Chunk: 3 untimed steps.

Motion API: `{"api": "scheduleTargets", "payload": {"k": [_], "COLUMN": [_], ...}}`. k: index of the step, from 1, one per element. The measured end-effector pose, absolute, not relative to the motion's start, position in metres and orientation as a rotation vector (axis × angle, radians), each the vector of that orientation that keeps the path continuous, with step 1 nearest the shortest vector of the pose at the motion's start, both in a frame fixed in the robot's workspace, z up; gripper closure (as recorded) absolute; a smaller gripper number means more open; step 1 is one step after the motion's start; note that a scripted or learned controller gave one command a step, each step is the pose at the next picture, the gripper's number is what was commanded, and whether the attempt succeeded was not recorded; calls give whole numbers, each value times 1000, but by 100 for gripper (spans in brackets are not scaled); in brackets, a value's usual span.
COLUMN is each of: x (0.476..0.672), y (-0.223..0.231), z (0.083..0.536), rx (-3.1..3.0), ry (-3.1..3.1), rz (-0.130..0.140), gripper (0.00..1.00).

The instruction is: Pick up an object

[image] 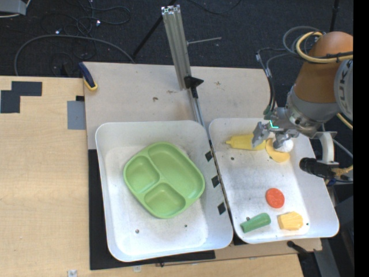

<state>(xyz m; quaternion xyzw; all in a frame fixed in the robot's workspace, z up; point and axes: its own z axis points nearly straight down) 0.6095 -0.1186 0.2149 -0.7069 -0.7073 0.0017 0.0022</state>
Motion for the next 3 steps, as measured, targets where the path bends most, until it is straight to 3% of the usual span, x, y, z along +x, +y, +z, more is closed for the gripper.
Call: {"api": "scheduleTargets", "payload": {"k": [1, 3], "x": [611, 609], "y": [-119, -123], "z": [217, 107], "rx": [-2220, -2218], "ry": [-2222, -2218], "rz": [1, 7], "gripper": [0, 0]}}
